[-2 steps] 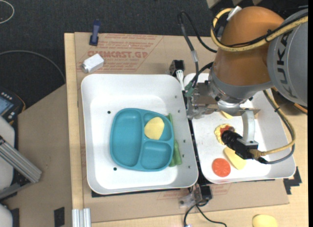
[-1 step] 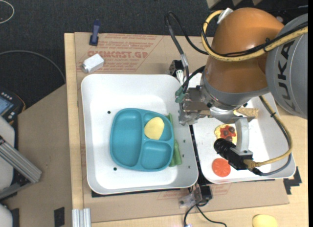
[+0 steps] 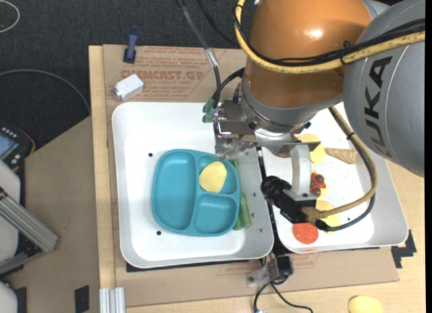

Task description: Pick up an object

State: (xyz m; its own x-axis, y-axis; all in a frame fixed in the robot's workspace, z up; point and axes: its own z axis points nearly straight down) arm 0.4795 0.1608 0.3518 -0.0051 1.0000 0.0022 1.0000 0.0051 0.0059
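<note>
The grey arm's tool [image 3: 233,148] hangs over the left shallow white bin [image 3: 135,143], at the 1 o'clock edge of a blue divided plastic tray [image 3: 179,193]; whether it is apart or together cannot be told. A pale yellow rounded object [image 3: 213,177] lies in the tray's upper right compartment, just below the tool. A green stick [image 3: 243,207] lies along the tray's 3 o'clock side. In the right white bin [image 3: 385,217], an orange disc [image 3: 305,233] sits near 6 o'clock.
</note>
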